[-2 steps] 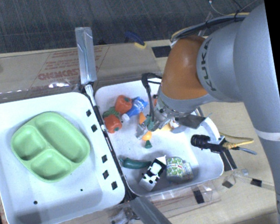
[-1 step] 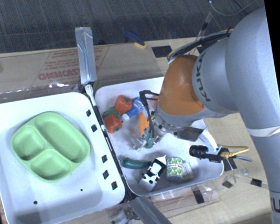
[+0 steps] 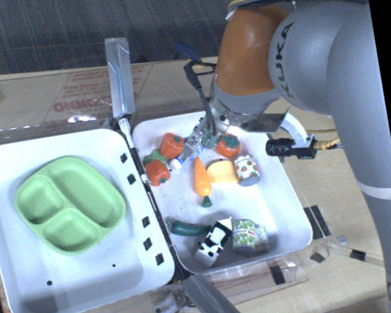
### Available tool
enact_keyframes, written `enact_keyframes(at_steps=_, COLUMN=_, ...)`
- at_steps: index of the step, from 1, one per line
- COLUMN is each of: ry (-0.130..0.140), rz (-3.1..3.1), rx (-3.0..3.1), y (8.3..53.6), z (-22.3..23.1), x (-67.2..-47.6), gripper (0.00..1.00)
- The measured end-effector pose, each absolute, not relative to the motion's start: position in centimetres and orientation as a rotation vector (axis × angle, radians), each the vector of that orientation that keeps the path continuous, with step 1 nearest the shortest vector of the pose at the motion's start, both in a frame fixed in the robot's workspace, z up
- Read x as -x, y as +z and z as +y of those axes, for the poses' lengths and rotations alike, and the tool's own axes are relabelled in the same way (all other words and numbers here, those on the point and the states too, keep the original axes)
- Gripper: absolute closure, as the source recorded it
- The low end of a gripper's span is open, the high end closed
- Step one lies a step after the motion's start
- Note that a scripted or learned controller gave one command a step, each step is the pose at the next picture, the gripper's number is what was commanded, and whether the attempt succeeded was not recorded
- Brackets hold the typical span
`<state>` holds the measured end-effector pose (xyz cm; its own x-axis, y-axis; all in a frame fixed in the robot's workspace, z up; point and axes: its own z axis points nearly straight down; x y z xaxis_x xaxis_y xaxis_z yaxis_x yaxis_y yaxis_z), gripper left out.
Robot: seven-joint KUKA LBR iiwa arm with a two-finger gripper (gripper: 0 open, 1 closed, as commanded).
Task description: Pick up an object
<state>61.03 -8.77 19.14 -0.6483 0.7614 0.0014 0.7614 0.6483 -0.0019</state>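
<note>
Pincer (image 3: 204, 141) low in the right bin (image 3: 285, 196), over the toy pile at twelve o'clock.

Hard to tell how wide the pincer stands or whether anything sits between its tips; too cluttered there. Nearest candidate: carrot (image 3: 201, 179), just at six o'clock of the pincer, near the bin's centre, touching a yellow piece (image 3: 222, 172) at its three o'clock. Orange, tapered, with a green tip pointing toward six o'clock. Probably light, stiff plastic, smooth and a bit slippery, not fragile; best taken across the thick middle, not the narrow end. Green tray (image 3: 70, 203) alone in the left bin (image 3: 25, 292).
</note>
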Motion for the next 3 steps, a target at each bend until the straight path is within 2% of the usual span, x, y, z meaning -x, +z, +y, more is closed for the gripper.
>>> enact_keyframes(at_steps=1, ry=0.005, rz=-2.817, rx=1.375, y=19.0, z=-3.1, x=-59.5, gripper=0.0)
enact_keyframes(at_steps=2, ry=0.005, rz=-2.813, rx=1.386, y=19.0, z=-7.5, x=-54.7, gripper=0.0)
enact_keyframes(at_steps=3, ry=0.001, rz=-2.904, rx=1.187, y=9.0, z=-12.2, x=-55.9, gripper=0.0)
